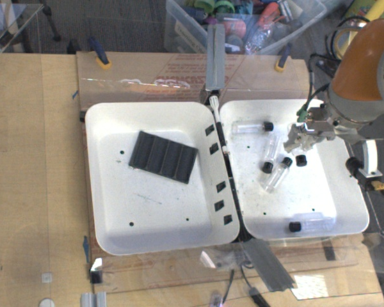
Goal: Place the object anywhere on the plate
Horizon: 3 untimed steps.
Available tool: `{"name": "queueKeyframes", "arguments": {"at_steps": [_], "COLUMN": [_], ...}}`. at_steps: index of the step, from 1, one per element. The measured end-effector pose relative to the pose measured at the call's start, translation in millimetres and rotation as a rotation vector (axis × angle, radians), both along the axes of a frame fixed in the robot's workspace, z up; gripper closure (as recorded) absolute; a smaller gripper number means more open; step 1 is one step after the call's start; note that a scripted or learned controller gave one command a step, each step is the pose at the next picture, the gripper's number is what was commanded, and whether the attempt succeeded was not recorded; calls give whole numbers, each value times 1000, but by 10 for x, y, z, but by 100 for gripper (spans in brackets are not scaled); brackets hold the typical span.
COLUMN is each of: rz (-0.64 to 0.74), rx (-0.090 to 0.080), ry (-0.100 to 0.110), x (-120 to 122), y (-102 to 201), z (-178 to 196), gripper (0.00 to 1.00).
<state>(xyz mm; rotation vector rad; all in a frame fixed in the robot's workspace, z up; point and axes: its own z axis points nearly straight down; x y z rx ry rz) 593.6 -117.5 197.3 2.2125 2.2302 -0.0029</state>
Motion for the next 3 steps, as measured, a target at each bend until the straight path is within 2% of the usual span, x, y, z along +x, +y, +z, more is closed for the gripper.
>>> {"name": "queueKeyframes", "arguments": {"at_steps": [1,2,3], "rz": [68,84,80], "rx": [0,3,2], "ry": [-3,1,-2], "x": [683,-115,113], "y": [212,729,1072], "z": [-1020,-127,-134], "gripper": [100,100,100]}}
